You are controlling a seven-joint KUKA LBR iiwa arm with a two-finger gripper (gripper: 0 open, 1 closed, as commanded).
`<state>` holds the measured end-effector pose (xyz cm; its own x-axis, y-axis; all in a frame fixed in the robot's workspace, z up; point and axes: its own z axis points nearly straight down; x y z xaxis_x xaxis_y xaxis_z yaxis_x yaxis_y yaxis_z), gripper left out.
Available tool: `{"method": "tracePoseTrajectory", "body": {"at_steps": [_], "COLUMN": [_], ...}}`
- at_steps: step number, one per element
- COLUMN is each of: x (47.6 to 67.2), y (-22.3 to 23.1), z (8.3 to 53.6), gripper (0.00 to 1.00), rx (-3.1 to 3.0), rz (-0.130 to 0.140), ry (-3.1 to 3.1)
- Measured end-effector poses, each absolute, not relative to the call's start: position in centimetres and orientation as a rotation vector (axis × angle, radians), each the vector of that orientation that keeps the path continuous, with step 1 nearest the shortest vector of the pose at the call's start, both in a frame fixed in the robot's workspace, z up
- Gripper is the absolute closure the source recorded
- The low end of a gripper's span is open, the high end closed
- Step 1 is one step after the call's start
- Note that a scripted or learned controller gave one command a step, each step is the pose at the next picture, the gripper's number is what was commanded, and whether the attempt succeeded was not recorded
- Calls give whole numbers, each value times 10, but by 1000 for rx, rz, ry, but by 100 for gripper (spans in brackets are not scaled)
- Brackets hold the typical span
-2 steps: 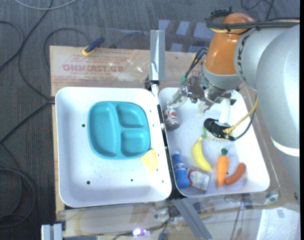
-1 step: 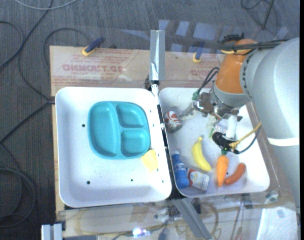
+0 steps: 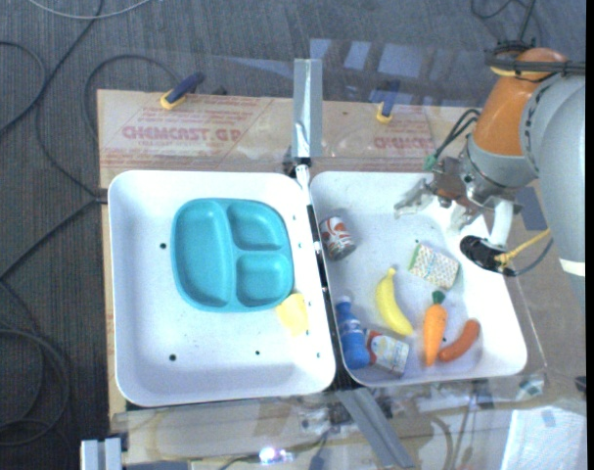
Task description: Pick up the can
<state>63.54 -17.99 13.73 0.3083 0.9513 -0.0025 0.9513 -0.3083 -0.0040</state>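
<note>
The can [image 3: 336,235] is small, red and white, and lies on its side against the left wall of the right bin [image 3: 375,189], in its far half. My gripper [image 3: 437,206] hangs over the far right part of that bin, well to the right of the can and apart from it. Its fingers are spread open and nothing is between them. The grey arm with its orange band [image 3: 507,106] comes in from the right edge.
In the right bin lie a patterned packet [image 3: 434,264], a banana [image 3: 392,302], a carrot [image 3: 433,329], a red sausage [image 3: 460,341], a blue bottle [image 3: 352,333] and a small pouch [image 3: 389,352]. The left bin [image 3: 140,360] holds a blue divided tray [image 3: 233,253] and a yellow piece [image 3: 293,311].
</note>
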Motion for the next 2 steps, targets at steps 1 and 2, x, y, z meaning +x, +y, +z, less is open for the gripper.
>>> {"method": "tracePoseTrajectory", "body": {"at_steps": [1, 2], "x": [593, 574], "y": [-190, -202], "z": [100, 101], "gripper": [0, 0], "rx": [-2627, -2608], "rz": [-37, -55], "ry": [-1763, -1789]}}
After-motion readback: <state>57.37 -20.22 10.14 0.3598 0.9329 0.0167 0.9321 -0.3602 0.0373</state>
